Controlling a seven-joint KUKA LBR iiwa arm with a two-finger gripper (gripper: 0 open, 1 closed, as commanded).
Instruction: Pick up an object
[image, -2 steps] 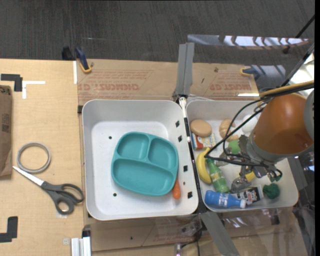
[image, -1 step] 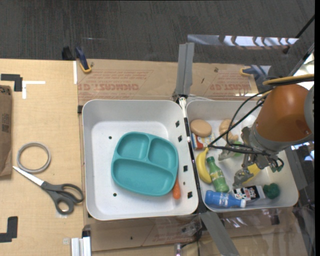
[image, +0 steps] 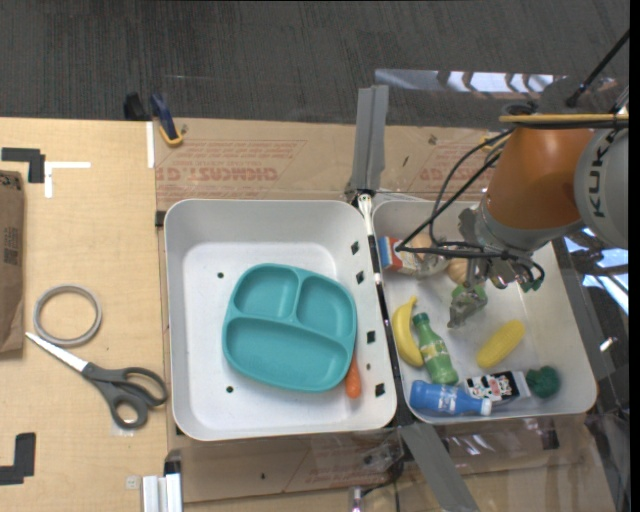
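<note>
Nearest the camera, just in front of the green bottle (image: 432, 350), a blue bottle (image: 445, 398) is lying on its side, almost touching it. To my eye, a grab aimed at either one is risking a nudge to the other, and both are round and smooth-looking, so they are likely to roll or slip out. A dark green ball (image: 543, 380) is sitting to the right of the green bottle, close to the wall of the right bin (image: 578, 372), which is leaving little room to close around it.

A curved yellow banana (image: 404, 335) is lying just left of the green bottle, and a smooth, oblong yellow piece (image: 500, 343) is lying to its right. The tool (image: 466, 303) is hanging just behind the green bottle, between those two yellow things. Whether it is open or closed I cannot tell, and nothing is showing in its grip. A descent from here is likely landing on bare bin floor between the objects, coming up with nothing.

The objects are looking like glossy plastic toys; the bin is looking like hard, shallow white plastic.

Well to the left of the green bottle, a teal divided plate (image: 290, 328) is lying in the left bin (image: 195, 300). Farther left still, grey-handled scissors (image: 105, 380) and a tape ring (image: 67, 315) are resting on the pale wooden tabletop (image: 80, 230).
</note>
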